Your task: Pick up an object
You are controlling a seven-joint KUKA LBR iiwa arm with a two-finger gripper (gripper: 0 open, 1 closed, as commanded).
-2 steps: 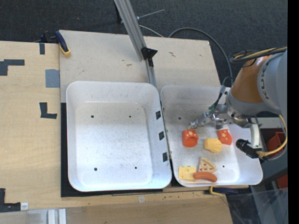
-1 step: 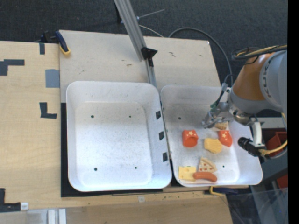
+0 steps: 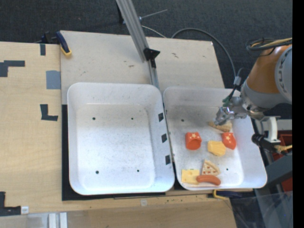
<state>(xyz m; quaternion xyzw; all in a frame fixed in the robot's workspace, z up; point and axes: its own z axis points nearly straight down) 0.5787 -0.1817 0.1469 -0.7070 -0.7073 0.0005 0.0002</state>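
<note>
My gripper (image 3: 224,117) hangs low over the right bin (image 3: 190,103), near its right side. Its tip sits directly on a flat tan piece (image 3: 220,126) that pokes out beneath it. Below lie an orange cup-shaped toy (image 3: 193,140), a red strawberry-like toy (image 3: 229,140) and a yellow cheese wedge (image 3: 216,148). Near the bin's front edge rest a pizza slice (image 3: 210,167), a red sausage (image 3: 208,179) and a yellow block (image 3: 190,176).
The left bin (image 3: 114,137) stands beside the right one, joined by black clips (image 3: 164,137). A metal pole (image 3: 135,25) slants in from the top toward the bins' divide. A cable (image 3: 209,39) arcs behind the right bin. A yellow clamp (image 3: 64,44) sits at the back left.
</note>
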